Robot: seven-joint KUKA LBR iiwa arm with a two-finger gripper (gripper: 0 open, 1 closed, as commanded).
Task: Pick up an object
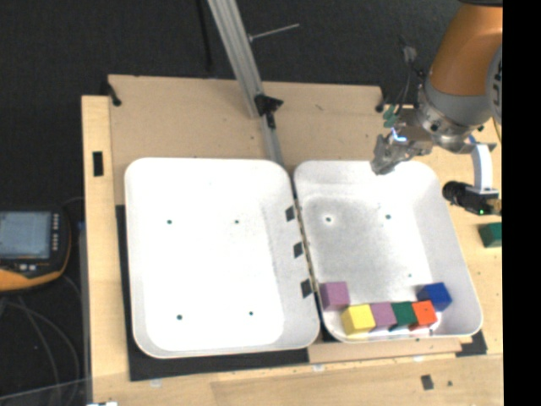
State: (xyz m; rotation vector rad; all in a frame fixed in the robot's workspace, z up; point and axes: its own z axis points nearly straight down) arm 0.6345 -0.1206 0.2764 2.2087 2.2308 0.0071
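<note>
Blocks, assorted colours: lot lying along the near wall of the right bin [456, 252], none lifted.

Contents: purple block [336, 293], yellow block [358, 318], a second purple [383, 314], green [402, 313], orange [423, 313], blue block [435, 294], packed close together. Gripper [385, 161] hangs over the bin's far rim, well apart from the lot. Nothing shows between its fingers; whether the jaws are spread or pressed together cannot be told at this size. Outstanding, by judgement: approach, descent, grasp, lift. Left bin [211, 252] alongside.
</note>
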